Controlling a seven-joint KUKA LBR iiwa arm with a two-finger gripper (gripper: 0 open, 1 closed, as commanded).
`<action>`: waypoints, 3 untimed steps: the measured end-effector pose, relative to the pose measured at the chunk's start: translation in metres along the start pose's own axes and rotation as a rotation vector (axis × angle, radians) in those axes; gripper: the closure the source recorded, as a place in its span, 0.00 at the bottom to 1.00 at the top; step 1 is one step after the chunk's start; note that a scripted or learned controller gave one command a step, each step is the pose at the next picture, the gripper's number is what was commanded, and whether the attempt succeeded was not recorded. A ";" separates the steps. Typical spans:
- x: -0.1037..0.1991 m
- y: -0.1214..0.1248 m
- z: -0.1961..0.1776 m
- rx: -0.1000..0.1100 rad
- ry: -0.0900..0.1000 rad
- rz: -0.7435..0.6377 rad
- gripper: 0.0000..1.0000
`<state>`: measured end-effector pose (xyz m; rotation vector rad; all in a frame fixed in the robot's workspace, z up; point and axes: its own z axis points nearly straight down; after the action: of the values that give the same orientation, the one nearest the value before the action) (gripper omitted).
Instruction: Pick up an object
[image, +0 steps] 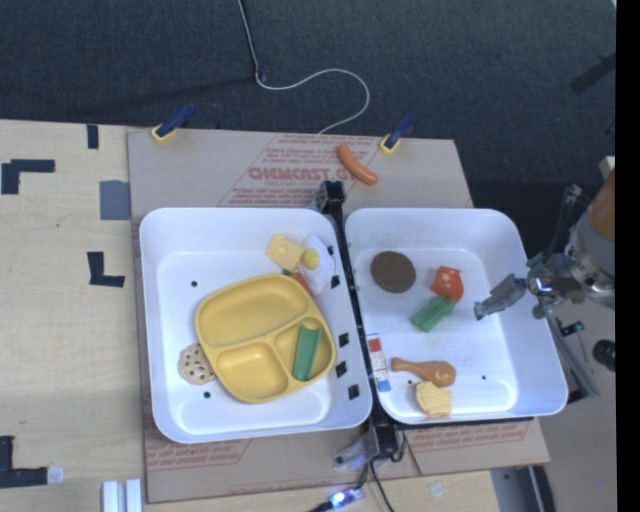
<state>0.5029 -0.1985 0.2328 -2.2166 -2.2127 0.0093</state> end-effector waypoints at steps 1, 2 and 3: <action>0.000 0.002 -0.004 -0.009 -0.002 -0.002 0.00; 0.001 0.001 0.060 -0.004 -0.001 -0.002 0.00; -0.002 -0.001 0.104 -0.005 -0.001 -0.003 0.00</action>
<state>0.5012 -0.2001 0.1288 -2.2172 -2.2189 0.0048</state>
